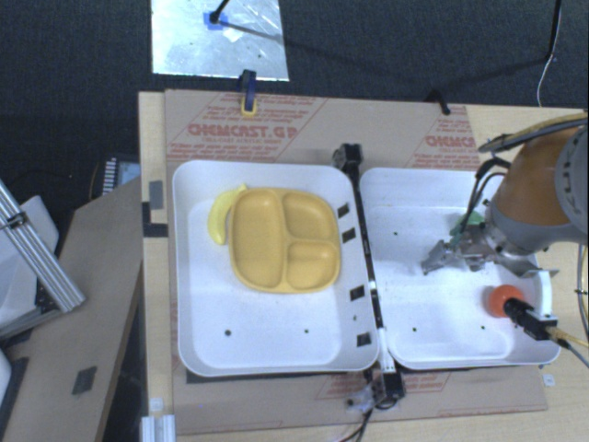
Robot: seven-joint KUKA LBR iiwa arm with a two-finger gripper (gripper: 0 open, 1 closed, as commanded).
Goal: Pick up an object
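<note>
In the right bin (414,339), my gripper (440,260) hangs low over the floor near the bin's middle, pointing left. The arm (543,191) with its orange band comes in from the right. A small orange ball (502,298) lies on the bin floor to the right of the gripper and nearer the front, apart from it. A bit of a green object (472,217) peeks out behind the wrist, mostly hidden. A yellow divided plate (281,239) lies in the left bin (267,348), with a yellow banana-shaped piece (218,217) sticking out from under its left edge.
A black divider strip (361,247) with clips runs between the two bins. A black fitting (526,318) sits at the right bin's front right corner next to the ball. Cables (488,155) loop above the wrist. Cardboard (304,127) lies under both bins.
</note>
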